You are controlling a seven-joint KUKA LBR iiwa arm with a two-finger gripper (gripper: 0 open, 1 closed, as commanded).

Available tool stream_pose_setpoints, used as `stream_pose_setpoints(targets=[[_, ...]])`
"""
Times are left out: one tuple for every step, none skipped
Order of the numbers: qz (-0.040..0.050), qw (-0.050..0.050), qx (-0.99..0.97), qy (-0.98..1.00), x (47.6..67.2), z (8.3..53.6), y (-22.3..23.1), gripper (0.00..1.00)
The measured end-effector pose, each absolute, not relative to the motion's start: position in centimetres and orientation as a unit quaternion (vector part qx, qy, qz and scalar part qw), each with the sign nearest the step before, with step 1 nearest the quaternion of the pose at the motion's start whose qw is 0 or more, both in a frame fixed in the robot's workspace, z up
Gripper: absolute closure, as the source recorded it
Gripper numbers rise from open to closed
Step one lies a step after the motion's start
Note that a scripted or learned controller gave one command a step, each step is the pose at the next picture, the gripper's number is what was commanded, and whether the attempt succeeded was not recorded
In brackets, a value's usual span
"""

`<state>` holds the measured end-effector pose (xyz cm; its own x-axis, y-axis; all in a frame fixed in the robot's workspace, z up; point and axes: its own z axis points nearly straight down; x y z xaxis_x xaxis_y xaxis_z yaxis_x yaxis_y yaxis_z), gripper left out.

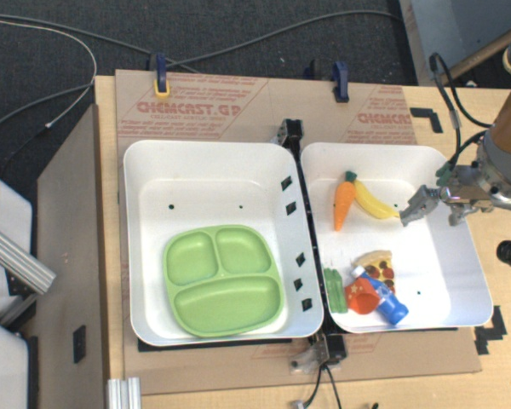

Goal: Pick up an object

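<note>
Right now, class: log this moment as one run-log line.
arm: over right bin | gripper: open, holding nothing | nearest: banana beside carrot | left bin: green tray

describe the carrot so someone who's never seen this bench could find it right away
Look in the right-hand white bin, at its upper left area near the divider between the two bins. The carrot lies there, orange with a green top, beside a yellow banana. It is the only orange, tapered thing.

In the right white plastic bin [460, 267], the orange toy carrot [344, 203] and yellow toy banana [374, 203] crowd the far end; its right half lies open.
</note>
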<state>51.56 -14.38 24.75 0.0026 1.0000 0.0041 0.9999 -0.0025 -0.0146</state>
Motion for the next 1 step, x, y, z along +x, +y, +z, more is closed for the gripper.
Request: stream_pose_setpoints(targets=[[0.0, 0.001, -0.707, -0.707, 51.8, 25.39, -14.33, 0.0]])
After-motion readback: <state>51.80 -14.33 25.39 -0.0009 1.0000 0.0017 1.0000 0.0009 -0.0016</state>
